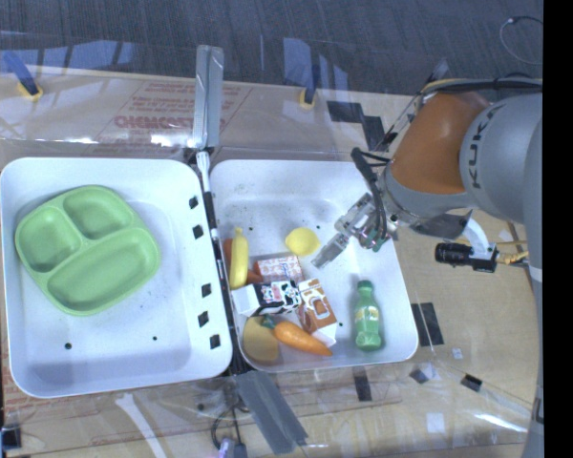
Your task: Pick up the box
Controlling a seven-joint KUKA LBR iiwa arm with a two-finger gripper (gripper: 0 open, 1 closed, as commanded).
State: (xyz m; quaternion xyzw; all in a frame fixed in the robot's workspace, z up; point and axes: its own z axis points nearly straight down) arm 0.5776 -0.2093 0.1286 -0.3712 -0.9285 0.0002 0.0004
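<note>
You are looking down at a slant on a wooden bench (477,408) covered with clear plastic sheeting, set on dark grey carpet. Two shallow white bins sit side by side on it. The left bin (38,361) holds a green divided plate (86,248) with three compartments, lying toward the bin's upper left.

The right bin (267,184) holds a cluster of items along its left and lower part. A small box (316,308) with orange and white printing lies tilted near the middle of the bin's lower half. Touching its left side is a black-and-white printed carton (279,295), and just above that lies a small reddish packet (278,268). A banana (239,259) lies upright along the left wall. A yellow lemon (302,242) sits just above the cluster. An orange carrot (301,339) lies below the box, touching it, beside a yellowish rounded fruit (258,340). A green bottle (366,316) lies to the right of the box, apart from it.

The grey arm (501,160) with its orange band reaches in from the right. Its gripper (336,247) points down and left, with the tips just beside the lemon's right side and above the box. You cannot tell how far the jaws are open, and nothing is seen between them.
</note>
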